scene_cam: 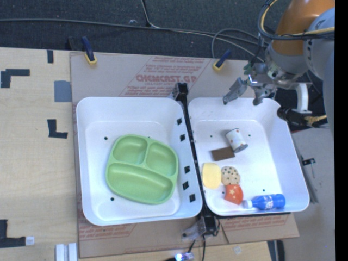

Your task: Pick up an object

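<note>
My gripper (246, 93) hangs open above the far edge of the right bin (283, 135), its two grey fingers spread apart with nothing between them. Below it in that bin lie a small white cup (235, 138) on its side, a brown flat block (222, 154), a yellow piece (211, 175), a speckled cookie (230, 174), a red-orange toy (234, 193) and a blue bottle (266, 202) near the front edge. The cup is the closest object to the gripper, well in front of it.
The left bin (87, 124) holds a green divided plate (142, 168). A black divider (185, 140) runs between the bins. Two blue-and-yellow clamps (88, 52) (222, 61) hold the cardboard at the back. Cables loop above the arm.
</note>
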Robot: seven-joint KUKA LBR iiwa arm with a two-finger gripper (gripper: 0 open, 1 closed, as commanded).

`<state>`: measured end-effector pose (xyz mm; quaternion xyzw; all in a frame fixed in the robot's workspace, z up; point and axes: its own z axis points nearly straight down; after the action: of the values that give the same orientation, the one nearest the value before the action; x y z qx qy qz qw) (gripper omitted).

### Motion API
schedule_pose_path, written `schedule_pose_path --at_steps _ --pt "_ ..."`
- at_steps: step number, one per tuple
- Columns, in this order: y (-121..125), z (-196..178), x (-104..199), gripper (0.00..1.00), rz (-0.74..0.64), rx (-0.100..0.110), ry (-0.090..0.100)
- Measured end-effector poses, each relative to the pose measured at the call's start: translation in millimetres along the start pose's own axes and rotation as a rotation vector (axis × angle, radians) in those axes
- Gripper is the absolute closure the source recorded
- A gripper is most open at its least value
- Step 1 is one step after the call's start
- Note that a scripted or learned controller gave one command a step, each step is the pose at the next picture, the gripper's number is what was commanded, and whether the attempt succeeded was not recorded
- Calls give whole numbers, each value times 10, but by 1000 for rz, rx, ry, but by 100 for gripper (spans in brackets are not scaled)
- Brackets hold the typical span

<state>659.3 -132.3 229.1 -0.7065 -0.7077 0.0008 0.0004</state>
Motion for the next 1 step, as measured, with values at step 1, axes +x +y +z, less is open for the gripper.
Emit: schedule_pose_path --at_steps 1 --pt "-32 438 -2 0 0 3 -1"
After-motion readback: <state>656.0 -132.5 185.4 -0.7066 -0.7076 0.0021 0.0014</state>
